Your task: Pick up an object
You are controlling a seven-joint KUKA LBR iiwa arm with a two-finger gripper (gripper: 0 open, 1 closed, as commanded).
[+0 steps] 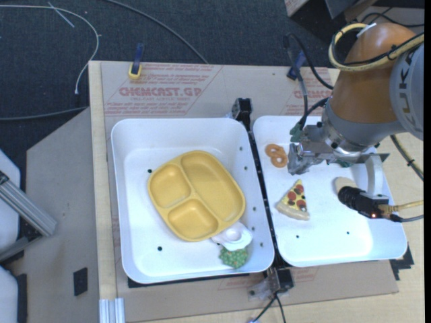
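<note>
A: What is seen in the two bins on the counter point(168, 93)?

B: In the left bin point(128, 180) a yellow tray point(195, 194) with three compartments is laid flat; it is smooth, rounded and looks like plastic. Just below it, near the bin's lower rim, a small white piece point(232, 235) is seen touching a knobbly green cluster point(235, 255).

A: And the right bin point(337, 247)?

B: A toy pizza slice point(294, 200), wedge-shaped with red dots, is lying near its left side. A small brown pretzel point(275, 154) is placed above it, close to the wall. A pale rounded piece point(344, 184) is partly hidden beside a black part of the arm.

A: Where are the jaws point(298, 161)?

B: They are held low over the right bin, between pretzel and pizza slice, beside both. Whether they are open or closed cannot be told, since the wrist blocks the view.
</note>
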